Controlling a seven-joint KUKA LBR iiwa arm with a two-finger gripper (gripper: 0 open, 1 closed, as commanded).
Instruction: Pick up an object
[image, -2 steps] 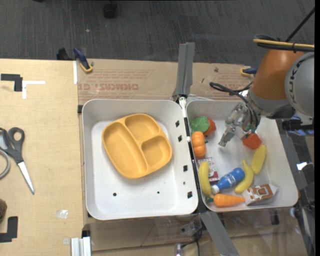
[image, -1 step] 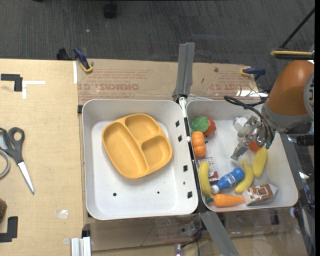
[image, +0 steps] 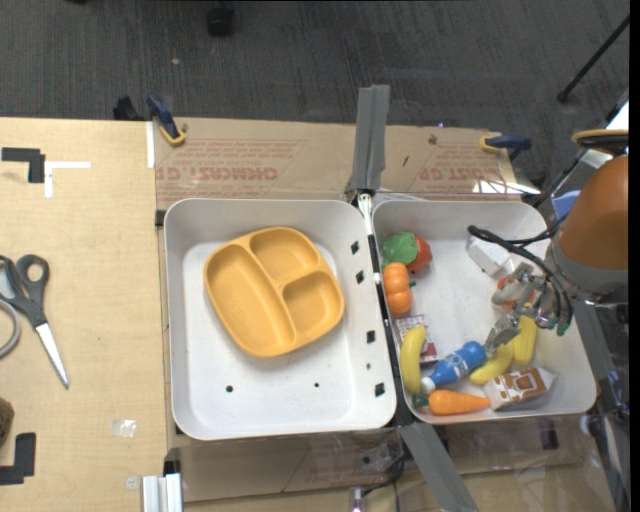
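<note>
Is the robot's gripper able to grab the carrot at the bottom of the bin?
Probably yes. The carrot lies on top in the right bin, uncovered, with the gripper hovering close above. The blue bottle and banana crowd it, though.

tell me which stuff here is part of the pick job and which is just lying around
Job: gripper low in the right bin; under it a yellow banana, blue bottle, carrot, small pumpkin.

Lying about: yellow divided plate in the left bin, scissors on the bench.
</note>
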